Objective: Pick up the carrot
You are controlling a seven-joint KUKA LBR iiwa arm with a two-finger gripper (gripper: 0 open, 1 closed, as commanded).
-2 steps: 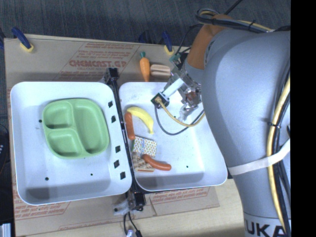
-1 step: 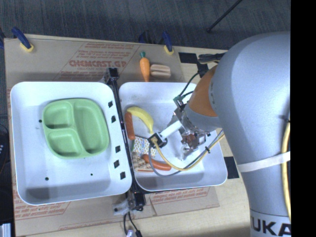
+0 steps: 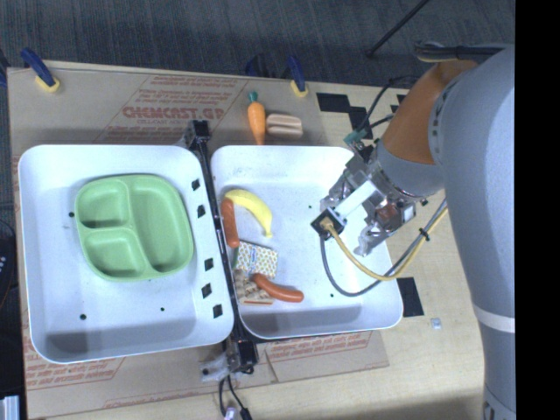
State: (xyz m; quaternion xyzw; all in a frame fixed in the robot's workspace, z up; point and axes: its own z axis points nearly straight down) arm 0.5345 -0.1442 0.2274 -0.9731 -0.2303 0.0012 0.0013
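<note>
Carrot (image 3: pixel 255 119) lies on the counter (image 3: pixel 157 103) just past the right bin (image 3: pixel 289 160), beside a little sandwich (image 3: pixel 284 126). Jaws (image 3: pixel 350 217) hang over that bin, far off; I cannot tell whether they are open.

Plastic on printed cardboard

We see glossy white plastic bins (image 3: pixel 289 169), a matt green plastic tray (image 3: pixel 133 226), a smooth carrot (image 3: pixel 255 119), and rough brown cardboard (image 3: pixel 166 103) beneath.

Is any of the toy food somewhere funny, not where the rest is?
Yes. The carrot and a little sandwich lie on the cardboard behind the right bin, outside it. The banana and sausages sit inside that bin.
</note>
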